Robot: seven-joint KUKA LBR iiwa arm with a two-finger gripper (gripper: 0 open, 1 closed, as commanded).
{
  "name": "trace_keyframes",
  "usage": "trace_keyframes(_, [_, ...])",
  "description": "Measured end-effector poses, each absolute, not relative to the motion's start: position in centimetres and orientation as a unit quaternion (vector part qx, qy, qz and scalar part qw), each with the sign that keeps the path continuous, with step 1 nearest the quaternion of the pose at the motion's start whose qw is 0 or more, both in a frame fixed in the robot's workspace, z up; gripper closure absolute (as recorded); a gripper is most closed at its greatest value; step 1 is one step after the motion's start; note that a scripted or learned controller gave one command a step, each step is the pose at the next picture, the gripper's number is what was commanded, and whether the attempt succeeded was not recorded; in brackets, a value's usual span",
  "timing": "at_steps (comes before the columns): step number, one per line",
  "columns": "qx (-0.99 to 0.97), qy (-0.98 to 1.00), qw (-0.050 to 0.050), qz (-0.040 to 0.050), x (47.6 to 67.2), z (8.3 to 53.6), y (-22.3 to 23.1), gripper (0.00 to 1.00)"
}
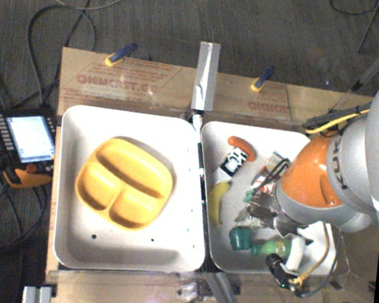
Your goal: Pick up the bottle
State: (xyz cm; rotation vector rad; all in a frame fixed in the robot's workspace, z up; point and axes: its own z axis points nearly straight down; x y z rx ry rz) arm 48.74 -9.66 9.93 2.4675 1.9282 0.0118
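Left bin point(68, 168): white, holding a yellow divided tray point(125, 181), glossy, darker amber in its grooves. Right bin point(211, 150): white. In it, bottle point(257, 243): green, with a darker teal-green cap end and a white patch at the other end. Banana point(218, 199): pale yellow-green. Small red-orange item point(241, 145) beside a black-and-white packet point(232, 162). Arm point(322, 176): grey, orange band. Table point(142, 88): brown cardboard with faded red print, two blue-and-yellow clamps point(121, 53). Handheld pendant point(22, 138): black and orange, pale lit screen. Floor point(57, 3): dark grey carpet.
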Motion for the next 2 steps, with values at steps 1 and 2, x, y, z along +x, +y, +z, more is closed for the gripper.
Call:
trace_keyframes(1, [0.882, 0.471, 0.0, -0.0031, 52.01, 18.26, -4.95, 1.0])
trace_keyframes(2, [0.882, 0.471, 0.0, -0.0034, 52.0, 18.26, -4.98, 0.0])
